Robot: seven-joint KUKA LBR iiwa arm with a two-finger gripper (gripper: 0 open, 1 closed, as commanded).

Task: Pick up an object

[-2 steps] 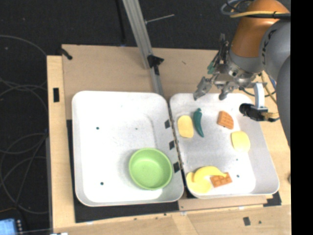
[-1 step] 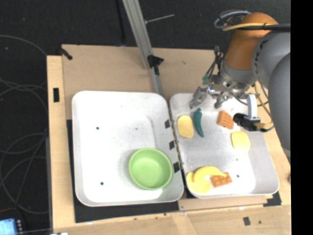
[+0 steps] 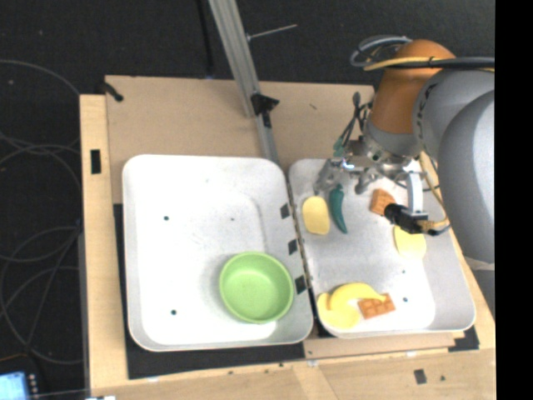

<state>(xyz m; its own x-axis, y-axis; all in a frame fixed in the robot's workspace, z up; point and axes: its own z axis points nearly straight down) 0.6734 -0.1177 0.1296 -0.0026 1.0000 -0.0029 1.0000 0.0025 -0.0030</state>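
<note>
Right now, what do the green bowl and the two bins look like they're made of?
Green bowl: probably moulded plastic, with a uniform light green colour, a smooth satin surface and a thick rounded rim.
Left bin and right bin: likely thin formed plastic, matte white with a faint speckle, rounded corners and shallow curved walls. Painted metal can't be ruled out from this view.

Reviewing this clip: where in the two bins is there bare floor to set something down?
Left bin: all bare apart from the green bowl at its near right. Right bin: a bare patch mid-floor between the yellow piece and yellow dish; the far end under the gripper is crowded.
</note>
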